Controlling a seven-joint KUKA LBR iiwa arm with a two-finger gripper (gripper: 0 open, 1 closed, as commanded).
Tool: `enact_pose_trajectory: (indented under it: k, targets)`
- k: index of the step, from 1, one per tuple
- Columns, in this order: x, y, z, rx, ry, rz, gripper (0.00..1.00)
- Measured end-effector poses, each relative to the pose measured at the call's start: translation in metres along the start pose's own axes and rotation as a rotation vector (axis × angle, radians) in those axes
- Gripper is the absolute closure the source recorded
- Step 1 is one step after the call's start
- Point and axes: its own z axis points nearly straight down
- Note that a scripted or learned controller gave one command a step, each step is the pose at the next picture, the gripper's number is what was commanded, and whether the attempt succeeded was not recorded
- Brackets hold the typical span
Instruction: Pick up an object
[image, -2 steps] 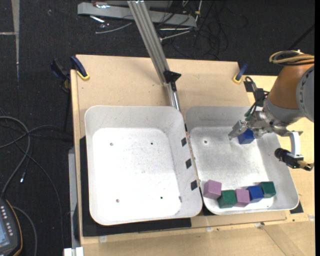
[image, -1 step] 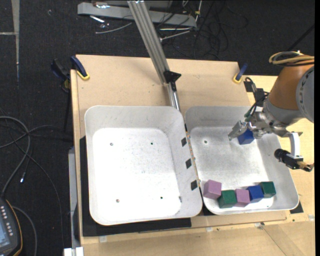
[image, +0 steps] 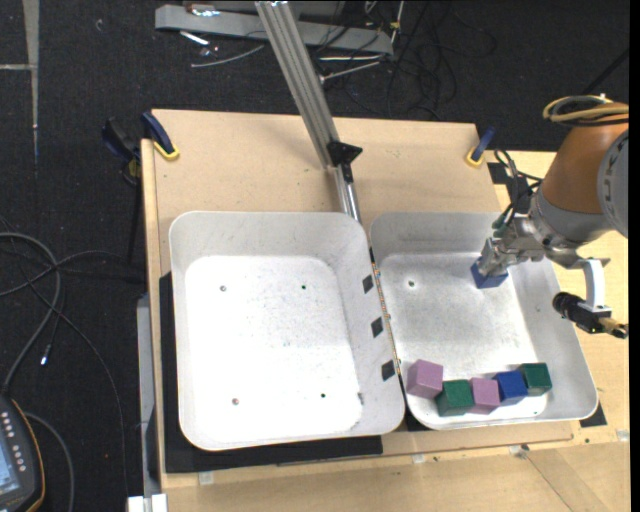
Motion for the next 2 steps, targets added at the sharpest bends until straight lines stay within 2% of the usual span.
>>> enact_pose_trajectory:
  k: [1,2]
  targets:
    - [0.000,0.000,0.001,0.000,0.001,0.000,0.00]
    - [0.000,0.001,-0.010,-0.003,-0.001,-0.002,1.00]
